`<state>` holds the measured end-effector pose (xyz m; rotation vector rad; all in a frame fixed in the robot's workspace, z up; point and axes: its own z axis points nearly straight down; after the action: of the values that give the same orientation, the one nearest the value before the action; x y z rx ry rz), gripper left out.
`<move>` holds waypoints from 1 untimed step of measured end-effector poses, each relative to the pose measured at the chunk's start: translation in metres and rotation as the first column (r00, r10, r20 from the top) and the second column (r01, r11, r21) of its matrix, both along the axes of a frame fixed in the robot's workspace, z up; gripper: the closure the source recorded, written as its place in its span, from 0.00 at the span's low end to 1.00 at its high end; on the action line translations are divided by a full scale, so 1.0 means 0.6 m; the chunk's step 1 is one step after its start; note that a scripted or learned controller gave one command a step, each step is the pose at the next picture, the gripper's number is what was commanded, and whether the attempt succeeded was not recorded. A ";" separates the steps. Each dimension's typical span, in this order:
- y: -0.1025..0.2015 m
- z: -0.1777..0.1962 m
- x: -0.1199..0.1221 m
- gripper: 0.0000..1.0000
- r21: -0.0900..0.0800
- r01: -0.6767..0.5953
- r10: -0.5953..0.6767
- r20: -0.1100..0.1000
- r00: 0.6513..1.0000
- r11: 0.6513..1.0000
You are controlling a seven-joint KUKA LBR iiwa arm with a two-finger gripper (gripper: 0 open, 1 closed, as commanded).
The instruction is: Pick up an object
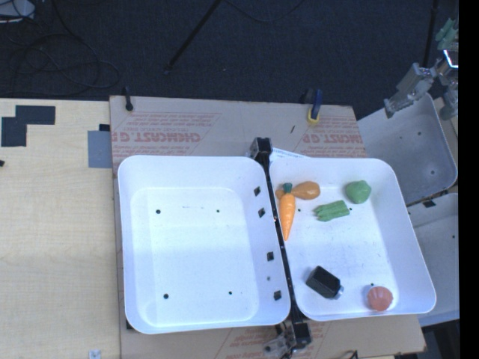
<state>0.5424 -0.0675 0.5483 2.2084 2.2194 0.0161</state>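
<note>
The right bin [408, 234] holds several small objects. An orange carrot [287, 215] with a green top lies along the divider at the bin's left side. Touching its top end is an orange rounded piece [307, 191]. A light green lump [358, 191] sits near the far right corner, and a darker green long piece [331, 212] lies just in front of it, to its left. A black block [324, 283] rests near the front, with a pinkish-red ball [379, 298] at the front right corner.
The left bin [131, 200] stands beside the right one, joined by a black divider [273, 223]. Both rest on a cardboard sheet [194, 129] on the wooden bench. Grey metal plates and a bracket [410, 92] stand at the far right.
</note>
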 end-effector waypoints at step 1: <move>0.139 -0.019 0.043 0.00 0.001 -0.004 0.004 -0.017 1.000 1.000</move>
<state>0.5679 0.0162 0.5367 2.2129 2.2335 -0.0017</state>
